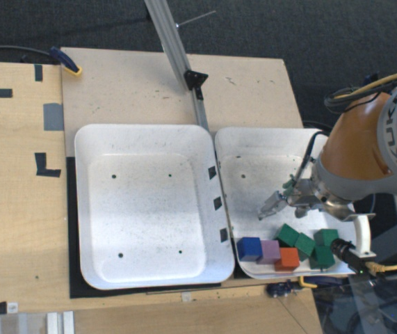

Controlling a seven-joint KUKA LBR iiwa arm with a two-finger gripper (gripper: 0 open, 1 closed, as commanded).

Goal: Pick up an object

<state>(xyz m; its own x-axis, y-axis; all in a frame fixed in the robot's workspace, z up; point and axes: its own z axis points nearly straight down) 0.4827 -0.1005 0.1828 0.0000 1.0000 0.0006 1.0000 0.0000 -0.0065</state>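
**Inspector:** State your position and the condition of your fingers.

**Gripper:** I, the grey two-finger gripper (pixel 276 204), hang over the right-hand shallow white plastic bin (pixel 254 152), roughly at its middle, on the grey arm with the orange band (pixel 354 148) reaching in from the right. My fingers (pixel 268 207) point left and slightly downward. They appear somewhat parted, but the view is too small and blurred to tell how far. Nothing can be seen between them, and I cannot tell whether the tips touch the bin floor.

**Inspector:** Where are the objects for picking?

**Gripper:** All lie along the near edge of the right bin, below me and apart from my fingers. From the left: a small blue cube (pixel 249 248), touching a pale purple block (pixel 270 252), then a small orange block (pixel 288 258) beside it. Behind and to the right sit three dark green blocks: one (pixel 289 234) just above the orange block, one (pixel 304 243) next to it, and one (pixel 322 250) farthest right.

**Inspector:** And the neighbouring container?

**Gripper:** The left-hand shallow white plastic bin (pixel 146 207) sits just beside mine, rims touching. A slanted grey metal rail (pixel 174 40) runs down to the gap between them.
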